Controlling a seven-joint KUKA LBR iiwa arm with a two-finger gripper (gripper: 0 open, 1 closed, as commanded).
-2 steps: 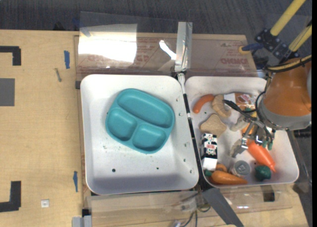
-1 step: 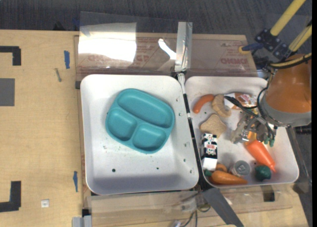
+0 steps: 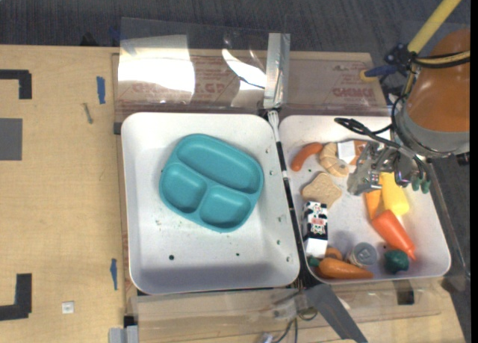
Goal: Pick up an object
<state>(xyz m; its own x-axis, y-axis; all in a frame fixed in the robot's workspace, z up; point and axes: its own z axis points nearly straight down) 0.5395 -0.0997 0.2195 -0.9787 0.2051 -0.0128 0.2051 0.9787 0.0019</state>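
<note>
The gripper (image 3: 371, 172) is seen low over the right bin (image 3: 437, 218), beside a yellow piece (image 3: 394, 193) and an orange carrot (image 3: 394, 232). Whether its fingers are apart cannot be told. A teal divided plate (image 3: 211, 181) is seen in the left bin (image 3: 149, 244).

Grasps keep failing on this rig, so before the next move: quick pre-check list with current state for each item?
1. Gripper over the right white bin, where the items are: ok.
2. Something held between the fingers: cannot tell; metal parts blur over the clutter.
3. Target close below: ok; yellow block and tan bread-shaped piece lie on either side of the gripper.
4. Target isolated: not ok; the yellow block touches the orange carrot-shaped toy, and other pieces crowd near.
5. Left white bin ready for a drop: ok; the teal three-compartment plastic tray lies flat in it.
</note>
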